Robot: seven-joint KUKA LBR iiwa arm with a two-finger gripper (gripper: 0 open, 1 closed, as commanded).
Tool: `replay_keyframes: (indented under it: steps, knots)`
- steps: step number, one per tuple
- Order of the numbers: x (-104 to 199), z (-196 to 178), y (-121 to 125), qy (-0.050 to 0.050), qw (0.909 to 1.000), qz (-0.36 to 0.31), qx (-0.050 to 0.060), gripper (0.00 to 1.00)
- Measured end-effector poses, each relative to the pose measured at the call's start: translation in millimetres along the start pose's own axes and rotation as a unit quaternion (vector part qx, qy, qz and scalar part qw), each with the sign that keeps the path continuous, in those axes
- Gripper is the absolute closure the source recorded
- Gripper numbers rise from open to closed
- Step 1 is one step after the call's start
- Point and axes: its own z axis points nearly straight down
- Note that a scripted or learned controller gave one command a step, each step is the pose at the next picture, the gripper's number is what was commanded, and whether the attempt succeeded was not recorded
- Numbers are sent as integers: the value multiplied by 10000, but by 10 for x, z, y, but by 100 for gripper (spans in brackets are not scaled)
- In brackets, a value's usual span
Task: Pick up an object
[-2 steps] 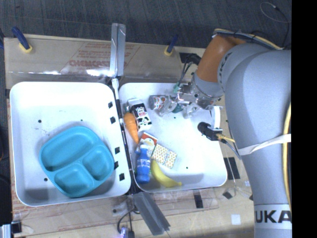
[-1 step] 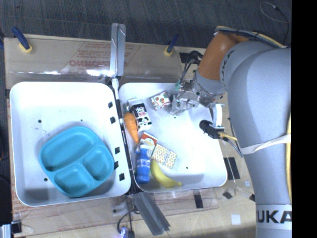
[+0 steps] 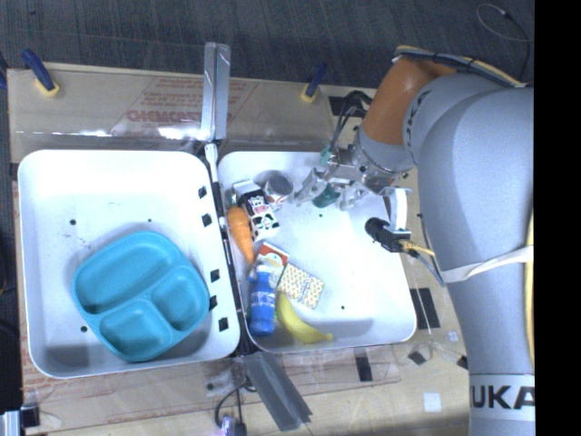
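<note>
Pincer (image 3: 327, 187) sits low over the upper part of the right bin (image 3: 381, 312), near its back wall, with the arm coming in from the view's right. Too blurred and cluttered at the tip to read the opening: cannot tell how wide it is, and nothing is clearly in it. There is a small teal bit (image 3: 324, 199) at the tip; cannot tell if it is an object or robot hardware.

Nearest candidate is a grey round cup (image 3: 277, 185), just beside the pincer toward the view's left at about the same depth in the bin. It has no long axis to speak of. Next out is the black-and-white box (image 3: 259, 211), near the cup and slightly toward the front.

The carrot (image 3: 240, 232) lies along the divider wall, long axis running back to front. Further forward are a red-and-white carton (image 3: 270, 258), a blue bottle (image 3: 261, 300) also lying back to front, a patterned packet (image 3: 300, 285) and a banana (image 3: 301, 325) at the front edge.

Judgement: the coming move is probably a short shift to the view's left onto the cup or box. The rest of the pile lies well forward and left of the pincer.

Left bin (image 3: 54, 189) holds a blue divided plate (image 3: 136, 293), well apart from the pincer. Both bins rest on the tabletop (image 3: 272, 94).
</note>
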Motion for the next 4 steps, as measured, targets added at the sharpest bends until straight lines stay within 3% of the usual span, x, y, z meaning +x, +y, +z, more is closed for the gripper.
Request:
replay_keyframes:
  steps: [1,2,3,4]
  knots:
    - [2,-81,-20,-1,10000,-22,50,100]
    - [10,-101,-3,0,10000,-29,20,0]
    - [-9,40,56,-2,9992,371,-140,0]
    - [6,-62,55,-3,9993,339,-128,100]
